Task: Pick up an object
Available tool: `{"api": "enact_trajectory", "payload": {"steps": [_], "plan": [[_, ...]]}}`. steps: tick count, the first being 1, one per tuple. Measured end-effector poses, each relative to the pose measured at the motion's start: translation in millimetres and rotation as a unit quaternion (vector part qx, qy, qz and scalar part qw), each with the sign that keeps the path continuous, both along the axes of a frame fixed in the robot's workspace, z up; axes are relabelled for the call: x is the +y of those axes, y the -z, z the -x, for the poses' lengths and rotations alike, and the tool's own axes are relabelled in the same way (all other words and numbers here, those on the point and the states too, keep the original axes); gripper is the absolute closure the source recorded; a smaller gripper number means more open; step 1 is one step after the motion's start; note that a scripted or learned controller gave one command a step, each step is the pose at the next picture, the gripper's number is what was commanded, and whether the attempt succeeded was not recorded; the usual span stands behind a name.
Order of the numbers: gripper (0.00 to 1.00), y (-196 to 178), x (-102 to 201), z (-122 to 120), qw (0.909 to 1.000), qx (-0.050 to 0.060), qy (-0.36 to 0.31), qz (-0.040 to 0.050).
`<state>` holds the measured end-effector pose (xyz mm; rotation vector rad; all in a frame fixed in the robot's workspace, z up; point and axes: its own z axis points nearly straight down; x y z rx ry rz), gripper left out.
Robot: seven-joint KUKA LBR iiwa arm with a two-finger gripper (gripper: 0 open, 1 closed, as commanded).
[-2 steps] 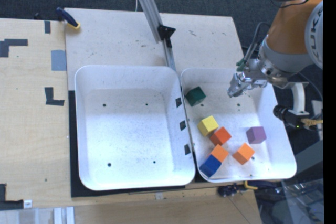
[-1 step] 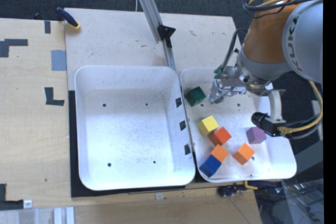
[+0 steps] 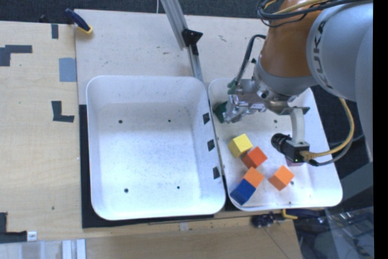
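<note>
Arm: we see the grey arm (image 3: 339, 39) reaching in from the right over the right bin (image 3: 321, 191), its orange band above the wrist.
Gripper: the gripper (image 3: 232, 107) sits low at the far left corner of the right bin, close to the wall shared with the left bin (image 3: 145, 148). A small dark green thing (image 3: 220, 111) lies right at its tip; we cannot tell whether it is gripped or merely touched.
Blocks: a yellow block (image 3: 240, 144), a red-orange block (image 3: 255, 157), an orange block (image 3: 253, 178), a blue block (image 3: 243, 191) and another orange block (image 3: 281, 178) cluster in the near half of the right bin, some touching.
Handling: we judge the blocks light, stiff and flat-sided, so not fragile.
Hold: we would take one across two opposite flat faces; the lone orange block stands freest.
</note>
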<state>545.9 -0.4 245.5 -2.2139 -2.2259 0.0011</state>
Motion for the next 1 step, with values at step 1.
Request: {"api": "enact_trajectory", "payload": {"steps": [1], "plan": [[1.0, -5.5, 54.8, 9.2, 1.0, 0.0, -0.001, -0.0004]]}}
